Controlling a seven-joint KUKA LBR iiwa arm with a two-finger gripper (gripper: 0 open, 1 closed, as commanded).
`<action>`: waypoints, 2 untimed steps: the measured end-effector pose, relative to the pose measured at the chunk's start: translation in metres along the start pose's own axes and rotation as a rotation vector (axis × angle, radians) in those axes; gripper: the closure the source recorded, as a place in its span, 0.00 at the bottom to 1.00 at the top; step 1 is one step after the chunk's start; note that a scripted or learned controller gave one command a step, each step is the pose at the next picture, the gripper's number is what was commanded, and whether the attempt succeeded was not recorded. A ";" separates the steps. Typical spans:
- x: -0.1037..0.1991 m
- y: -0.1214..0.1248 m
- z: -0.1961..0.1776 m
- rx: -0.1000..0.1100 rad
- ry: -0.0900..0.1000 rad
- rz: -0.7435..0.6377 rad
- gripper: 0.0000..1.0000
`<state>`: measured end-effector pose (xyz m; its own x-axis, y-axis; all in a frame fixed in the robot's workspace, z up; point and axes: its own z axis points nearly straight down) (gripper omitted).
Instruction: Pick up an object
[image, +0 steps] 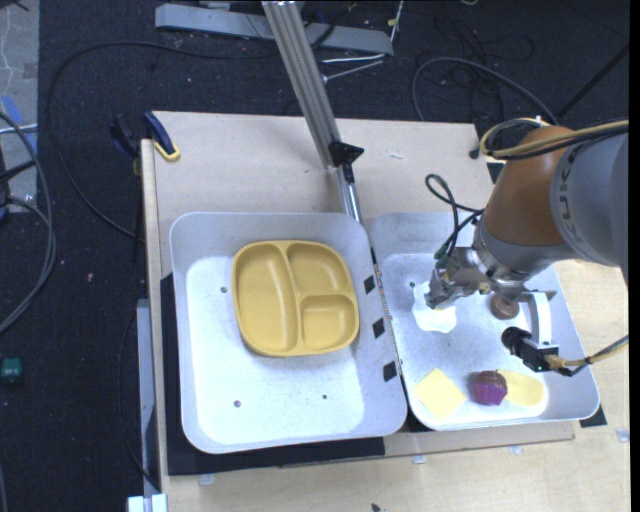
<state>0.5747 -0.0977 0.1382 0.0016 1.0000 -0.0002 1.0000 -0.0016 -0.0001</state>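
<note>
Low over the right bin (570, 330), the claw (441, 295) hangs just above a small white object (434, 319); whether its fingers are apart or together cannot be told from this angle. Going from the left: the left bin (200, 400) holds a yellow divided plate (295, 297). Across the divide, the white object lies near the right bin's left wall. Along the near edge lie a pale yellow block (440, 391), a purple object (488, 387) and a yellow object (527, 389), the last two touching.

Single fixed camera above the surface (250, 150), looking down at a slant; left bin (200, 400) and right bin (570, 400) both framed.
</note>
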 end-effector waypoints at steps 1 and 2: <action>0.003 0.003 -0.043 -0.004 -0.001 -0.004 1.00; -0.007 0.002 -0.093 -0.005 -0.001 -0.001 1.00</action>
<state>0.5767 -0.1049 0.2316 0.0010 1.0000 -0.0016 1.0000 -0.0010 0.0053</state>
